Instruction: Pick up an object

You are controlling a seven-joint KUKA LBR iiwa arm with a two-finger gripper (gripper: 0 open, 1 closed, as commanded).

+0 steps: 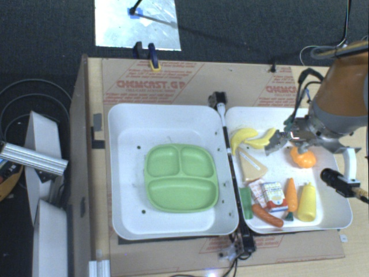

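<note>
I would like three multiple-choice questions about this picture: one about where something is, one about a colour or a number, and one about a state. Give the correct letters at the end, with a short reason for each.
1. Where is the green tray?
A. In the left bin
B. In the right bin
C. On the floor

2. What colour is the bottle at the right bin's front edge?
A. Blue
B. Yellow
C. Black

3. How does the carrot lie?
A. Inside the green tray
B. Among the food in the right bin
C. Outside both bins

Answers:
1 A: the green tray rests on the floor of the left bin.
2 B: the bottle is yellow, near the front of the right bin.
3 B: the carrot lies in the right bin between a small carton and the bottle.
</note>
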